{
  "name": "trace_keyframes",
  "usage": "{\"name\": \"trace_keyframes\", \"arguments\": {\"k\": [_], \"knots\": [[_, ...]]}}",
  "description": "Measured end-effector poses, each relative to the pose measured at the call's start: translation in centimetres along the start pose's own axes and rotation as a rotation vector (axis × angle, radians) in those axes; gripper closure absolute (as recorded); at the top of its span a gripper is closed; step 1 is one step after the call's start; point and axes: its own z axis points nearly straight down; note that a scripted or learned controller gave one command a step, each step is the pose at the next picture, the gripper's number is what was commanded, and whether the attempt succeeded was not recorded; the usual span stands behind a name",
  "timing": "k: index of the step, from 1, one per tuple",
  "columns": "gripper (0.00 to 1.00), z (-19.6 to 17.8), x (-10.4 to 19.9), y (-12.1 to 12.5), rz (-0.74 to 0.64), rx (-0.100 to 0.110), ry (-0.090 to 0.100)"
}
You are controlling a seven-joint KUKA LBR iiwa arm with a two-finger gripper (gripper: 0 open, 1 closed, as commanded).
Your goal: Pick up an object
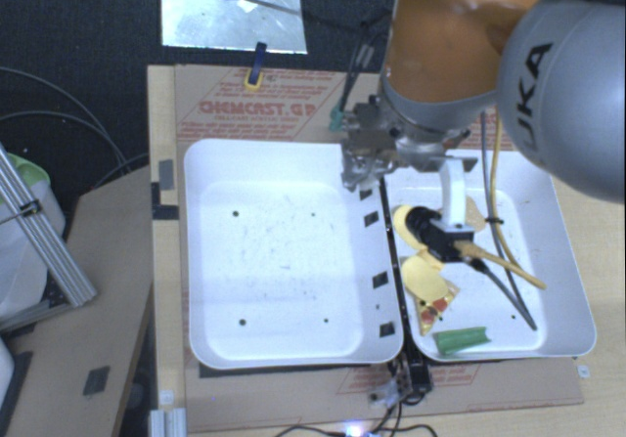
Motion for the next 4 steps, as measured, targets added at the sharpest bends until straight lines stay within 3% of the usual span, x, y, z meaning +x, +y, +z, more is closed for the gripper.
{"name": "trace_keyframes", "arguments": {"k": [1, 2, 4], "knots": [[1.00, -10.8, -0.7, -4.8, -0.004, -0.022, 0.008], [1.00, -8.8, -3.1, -5.4, 0.001, -0.012, 0.003], [1.00, -11.1, -2.9, -5.2, -0.009, -0.019, 0.005]]}}
